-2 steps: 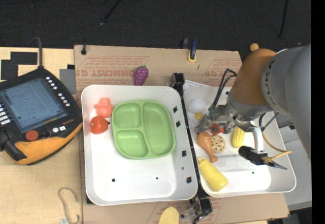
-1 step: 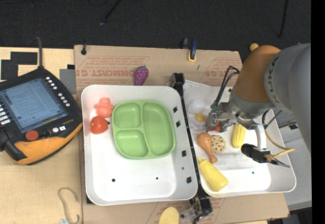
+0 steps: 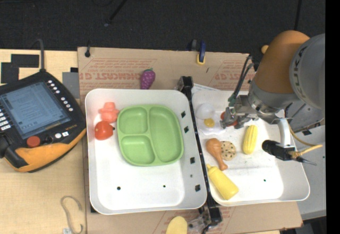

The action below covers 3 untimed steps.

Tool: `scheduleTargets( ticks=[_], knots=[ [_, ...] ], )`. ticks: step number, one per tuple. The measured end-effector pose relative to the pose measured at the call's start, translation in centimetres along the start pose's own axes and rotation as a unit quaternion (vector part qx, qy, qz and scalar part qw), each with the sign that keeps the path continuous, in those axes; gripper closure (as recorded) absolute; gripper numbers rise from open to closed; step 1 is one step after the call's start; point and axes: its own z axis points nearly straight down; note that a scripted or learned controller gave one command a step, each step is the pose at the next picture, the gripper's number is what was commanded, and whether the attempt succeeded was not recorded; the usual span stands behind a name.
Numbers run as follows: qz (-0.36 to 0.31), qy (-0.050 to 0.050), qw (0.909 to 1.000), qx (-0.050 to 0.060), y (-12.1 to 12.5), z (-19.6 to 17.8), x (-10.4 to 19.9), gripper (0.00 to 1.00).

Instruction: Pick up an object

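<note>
My gripper (image 3: 232,118) hangs low over the back of the right bin (image 3: 289,188), under the grey arm with its orange band (image 3: 281,66). Just left of it lies a white fried egg with a yellow yolk (image 3: 207,119). A yellow corn cob (image 3: 249,139) lies just in front of it, to the right. In front of the gripper sit a speckled cookie (image 3: 228,149) and a brown chicken drumstick (image 3: 215,151). A yellow bottle (image 3: 223,183) lies near the bin's front edge. I see nothing between the fingers.
The left bin (image 3: 138,196) holds a green divided plate (image 3: 149,136), a red tomato (image 3: 103,130) and a pink toy (image 3: 108,112). Purple grapes (image 3: 147,78) lie on the cardboard behind the bins. A teach pendant (image 3: 34,116) sits at the far left. A yellow object (image 3: 177,225) rests at the front.
</note>
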Motion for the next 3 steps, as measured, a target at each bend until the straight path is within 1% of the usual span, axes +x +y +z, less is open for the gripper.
scheduleTargets(
  ticks=[1,2,3],
  knots=[
    [0.000,0.000,1.0000,-0.001,0.0,-6.3,0.2,1.00],
    [0.000,0.000,1.0000,0.001,0.0,-6.8,0.1,1.00],
    [-0.001,0.001,1.0000,0.002,0.2,-6.6,4.7,1.00]
  ],
)
